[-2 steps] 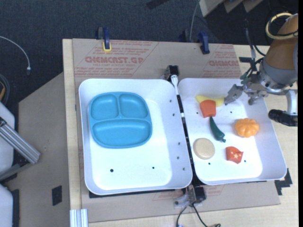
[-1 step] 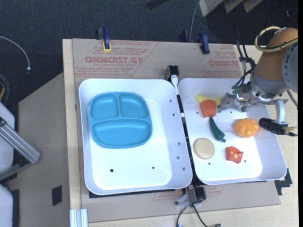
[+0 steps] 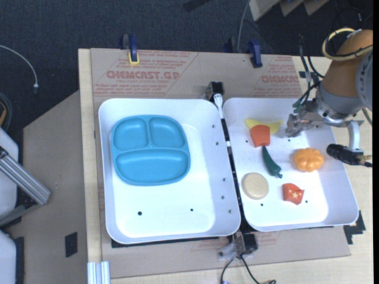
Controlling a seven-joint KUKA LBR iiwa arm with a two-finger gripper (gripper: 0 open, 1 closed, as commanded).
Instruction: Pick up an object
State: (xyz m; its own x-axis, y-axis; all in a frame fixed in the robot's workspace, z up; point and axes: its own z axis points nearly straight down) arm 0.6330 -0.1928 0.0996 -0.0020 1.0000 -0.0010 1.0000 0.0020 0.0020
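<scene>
The right bin [image 3: 331, 209] holds several toy foods. A yellow piece [image 3: 260, 124] lies at its back, with a red-orange block [image 3: 260, 136] just in front of it. A dark green pepper-like piece [image 3: 271, 162] lies in the middle. An orange pumpkin-like piece [image 3: 308, 159] sits to the right, a round cream disc [image 3: 256, 186] at the front left, and a red strawberry-like piece [image 3: 292, 193] at the front. My gripper [image 3: 296, 123] hangs low over the bin's back right part, right of the yellow piece, with nothing seen between its fingers.
The left bin [image 3: 207, 158] carries a blue divided plate [image 3: 151, 149]. The arm [image 3: 343, 76] comes in from the upper right. Cables run past the right bin's right edge. Blue clamps [image 3: 131, 45] sit on the board's back edge.
</scene>
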